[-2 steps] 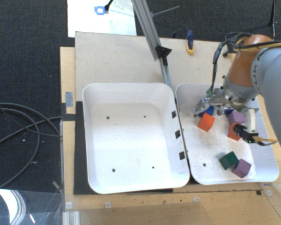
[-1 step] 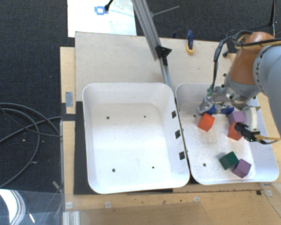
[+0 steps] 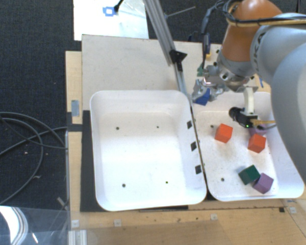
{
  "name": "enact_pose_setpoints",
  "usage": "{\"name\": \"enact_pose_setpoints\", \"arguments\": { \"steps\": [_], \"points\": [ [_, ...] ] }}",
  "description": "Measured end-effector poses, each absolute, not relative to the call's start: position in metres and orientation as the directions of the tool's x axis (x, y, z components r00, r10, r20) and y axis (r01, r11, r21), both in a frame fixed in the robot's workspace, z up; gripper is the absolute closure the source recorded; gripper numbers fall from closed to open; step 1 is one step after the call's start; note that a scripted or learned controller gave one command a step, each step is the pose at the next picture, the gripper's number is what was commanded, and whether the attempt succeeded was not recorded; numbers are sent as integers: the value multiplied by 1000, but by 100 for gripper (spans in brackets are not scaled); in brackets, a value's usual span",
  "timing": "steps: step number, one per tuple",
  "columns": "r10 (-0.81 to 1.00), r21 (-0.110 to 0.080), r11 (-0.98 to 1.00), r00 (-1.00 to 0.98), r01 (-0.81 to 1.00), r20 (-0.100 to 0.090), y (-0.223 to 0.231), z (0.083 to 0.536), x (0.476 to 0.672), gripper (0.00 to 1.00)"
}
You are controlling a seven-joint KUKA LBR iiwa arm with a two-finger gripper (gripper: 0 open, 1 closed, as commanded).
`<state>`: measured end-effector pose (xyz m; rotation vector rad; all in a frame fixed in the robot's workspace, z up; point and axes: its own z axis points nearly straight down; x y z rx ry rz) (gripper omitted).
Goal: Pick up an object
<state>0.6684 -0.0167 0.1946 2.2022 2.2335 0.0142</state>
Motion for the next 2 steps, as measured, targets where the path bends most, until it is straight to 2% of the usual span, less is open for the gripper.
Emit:
{"name": "enact_pose_setpoints", "arguments": {
  "steps": [1, 2],
  "points": [
    [1000, 7, 7, -7, 1000, 0, -7, 247, 675, 100],
    [1000, -6, 13, -13, 1000, 3, 70, 187, 640, 100]
  ]
}}
